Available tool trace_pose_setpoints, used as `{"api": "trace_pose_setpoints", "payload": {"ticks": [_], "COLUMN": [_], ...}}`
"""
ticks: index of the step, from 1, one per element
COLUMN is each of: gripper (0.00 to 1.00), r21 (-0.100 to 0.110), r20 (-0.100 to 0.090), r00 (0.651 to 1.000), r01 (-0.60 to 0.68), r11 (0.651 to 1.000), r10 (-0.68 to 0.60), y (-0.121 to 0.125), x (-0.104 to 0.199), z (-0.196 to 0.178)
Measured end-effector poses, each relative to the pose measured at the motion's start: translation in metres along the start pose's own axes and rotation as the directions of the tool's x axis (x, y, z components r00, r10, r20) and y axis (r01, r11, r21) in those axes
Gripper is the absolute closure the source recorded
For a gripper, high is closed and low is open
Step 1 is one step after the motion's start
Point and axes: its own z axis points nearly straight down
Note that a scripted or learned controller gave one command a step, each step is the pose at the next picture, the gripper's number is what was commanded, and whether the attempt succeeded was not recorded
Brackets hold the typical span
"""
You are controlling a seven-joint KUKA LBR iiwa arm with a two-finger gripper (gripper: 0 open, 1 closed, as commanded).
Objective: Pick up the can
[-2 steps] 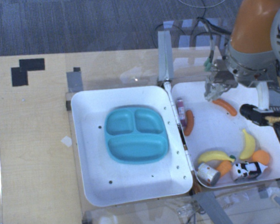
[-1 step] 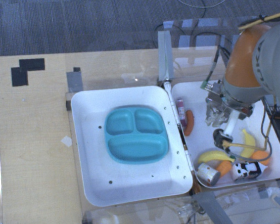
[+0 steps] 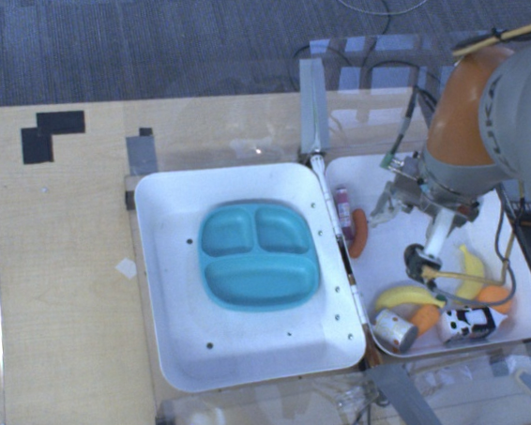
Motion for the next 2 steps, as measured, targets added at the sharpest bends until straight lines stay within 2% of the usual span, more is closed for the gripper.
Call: {"api": "trace_pose_setpoints", "payload": {"ticks": [1,2], "gripper": [0.00,0.00], "r21": [-0.003,-0.002], "r20": [0.000,-0.002], "r00": [0.995,0.970], "r01": [0.102,-0.244], "r11": [0.995,0.970], "r10": [-0.102,0.244], "y": [0.074,0.050], "x": [0.088,0.126], "z": [-0.001,-0.002]}}
